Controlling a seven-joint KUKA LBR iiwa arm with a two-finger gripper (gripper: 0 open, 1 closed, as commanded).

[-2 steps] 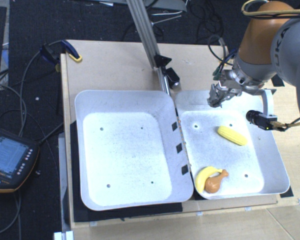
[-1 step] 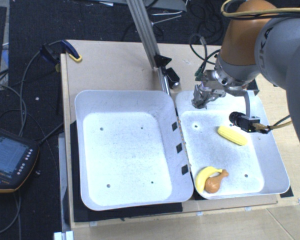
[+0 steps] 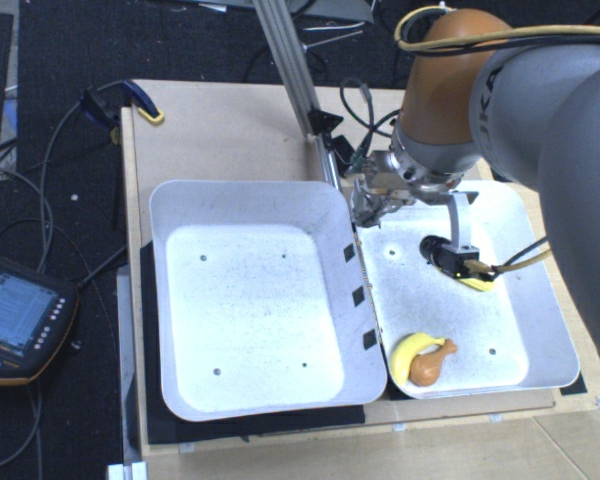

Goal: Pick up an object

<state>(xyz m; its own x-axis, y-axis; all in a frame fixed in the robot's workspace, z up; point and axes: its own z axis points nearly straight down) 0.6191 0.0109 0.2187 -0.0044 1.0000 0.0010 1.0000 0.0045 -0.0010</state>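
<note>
- Camera view: two shallow white bins are seen side by side on the bench; the left bin lies at frame centre-left, the right bin at centre-right.
- A toy banana and an orange-brown drumstick-shaped toy are noted touching each other near the lower left corner of the right bin, close to the wall shared with the left bin.
- A small yellow object is seen in the middle of the right bin, partly covered by a black fitting with a cable; its identity cannot be made out.
- The arm enters from the upper right of the frame; the orange band sits above the wrist.
- The gripper is located at the upper left corner of the right bin, just beside the dividing wall, well apart from the banana and drumstick.
- Hand state: cannot be told; the fingertips are blurred and tangled with cabling. Nothing is seen held.
- Step judged in hand: approach or search over the right bin, with no grasp made.
- Next move, as judged: the gripper would need to be carried toward the lower part of the frame, set over one toy, and lowered. Because the two toys touch and lie near the bin wall, a clean closure on a single piece would call for careful alignment.
</note>
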